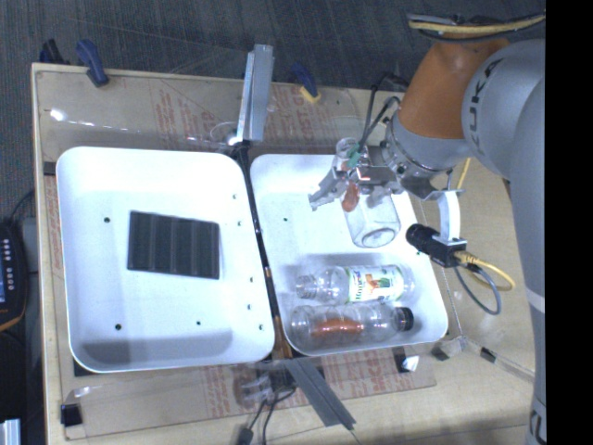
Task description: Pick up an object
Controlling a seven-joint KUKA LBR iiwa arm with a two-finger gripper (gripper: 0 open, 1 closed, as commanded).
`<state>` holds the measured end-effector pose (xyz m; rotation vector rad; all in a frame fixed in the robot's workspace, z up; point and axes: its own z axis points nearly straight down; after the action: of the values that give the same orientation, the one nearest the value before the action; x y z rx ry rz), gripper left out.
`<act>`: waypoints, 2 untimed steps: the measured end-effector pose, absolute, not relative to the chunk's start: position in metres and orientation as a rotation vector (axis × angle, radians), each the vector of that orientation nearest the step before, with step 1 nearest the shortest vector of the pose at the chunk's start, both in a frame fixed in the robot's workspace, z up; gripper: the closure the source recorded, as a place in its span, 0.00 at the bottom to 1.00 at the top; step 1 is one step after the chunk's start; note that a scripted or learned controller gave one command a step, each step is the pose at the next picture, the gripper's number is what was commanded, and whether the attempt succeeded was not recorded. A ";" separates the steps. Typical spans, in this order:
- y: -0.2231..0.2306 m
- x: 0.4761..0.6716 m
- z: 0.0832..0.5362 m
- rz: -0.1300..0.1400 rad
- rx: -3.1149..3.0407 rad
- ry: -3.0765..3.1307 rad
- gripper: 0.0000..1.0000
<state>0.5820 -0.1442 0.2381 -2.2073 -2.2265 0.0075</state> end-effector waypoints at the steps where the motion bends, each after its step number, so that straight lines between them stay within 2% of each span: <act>1: -0.208 0.597 0.183 0.009 -2.259 -2.173 0.00; 2: -0.205 0.532 0.103 -0.008 -2.289 -2.163 0.00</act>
<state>0.5324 -0.2051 0.1035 -2.2886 -2.1629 -0.0084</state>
